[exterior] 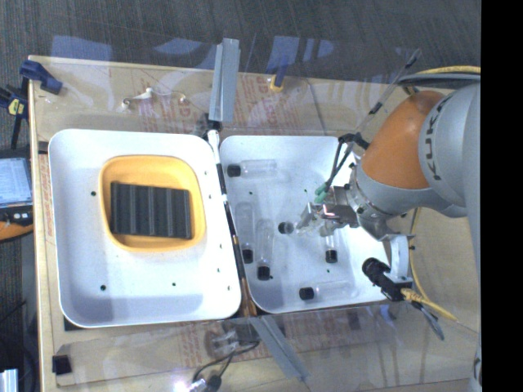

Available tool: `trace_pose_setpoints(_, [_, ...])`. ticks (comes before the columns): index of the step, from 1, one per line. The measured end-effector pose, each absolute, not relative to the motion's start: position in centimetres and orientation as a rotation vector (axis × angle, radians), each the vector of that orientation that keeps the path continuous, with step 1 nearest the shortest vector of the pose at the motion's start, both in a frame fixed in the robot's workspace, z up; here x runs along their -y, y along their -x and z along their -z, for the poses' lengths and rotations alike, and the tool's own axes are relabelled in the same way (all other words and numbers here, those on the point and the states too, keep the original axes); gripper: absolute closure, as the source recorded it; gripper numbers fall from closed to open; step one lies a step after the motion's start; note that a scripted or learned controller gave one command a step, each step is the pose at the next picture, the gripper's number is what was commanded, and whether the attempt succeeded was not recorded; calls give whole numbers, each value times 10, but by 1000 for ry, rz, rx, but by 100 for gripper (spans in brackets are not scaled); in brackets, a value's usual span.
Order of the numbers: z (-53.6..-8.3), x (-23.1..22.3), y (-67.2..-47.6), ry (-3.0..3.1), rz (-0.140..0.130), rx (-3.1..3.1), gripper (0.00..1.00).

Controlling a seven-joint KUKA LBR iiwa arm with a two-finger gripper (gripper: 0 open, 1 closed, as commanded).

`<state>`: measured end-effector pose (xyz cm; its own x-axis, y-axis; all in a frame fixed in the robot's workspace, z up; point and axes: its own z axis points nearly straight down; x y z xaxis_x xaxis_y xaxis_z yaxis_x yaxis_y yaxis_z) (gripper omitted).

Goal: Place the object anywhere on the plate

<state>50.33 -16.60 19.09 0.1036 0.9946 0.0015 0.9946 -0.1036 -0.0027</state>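
Small dark piece [285, 228], the likely object: it lies on the floor of the right bin [278, 149], to the right of the plate [113, 178], with the two bins' adjoining walls between them. It is too small to show a long axis. The gripper [324, 215] hangs just beside the piece, on the side away from the plate. Whether it is apart, together or clamped on anything cannot be told, as clear parts and cabling blur it. The plate, yellow, sits in the left bin [73, 284] and carries a dark ridged slab [151, 211] over most of its middle. Judged from this layout, the coming move turns on one direction: from the gripper, the piece and then the plate both lie toward the left. Other dark pieces [264, 273] lie scattered in the right bin, nearer the plate.
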Motion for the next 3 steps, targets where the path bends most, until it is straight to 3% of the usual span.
trace_pose_setpoints(1, [-220, 131, -539, 2250, -3, 2187, 100])
trace_pose_setpoints(2, [-197, 92, -585, 1989, -2, 2430, 100])
trace_pose_setpoints(3, [-194, 32, -616, 1902, 4, 2505, 100])
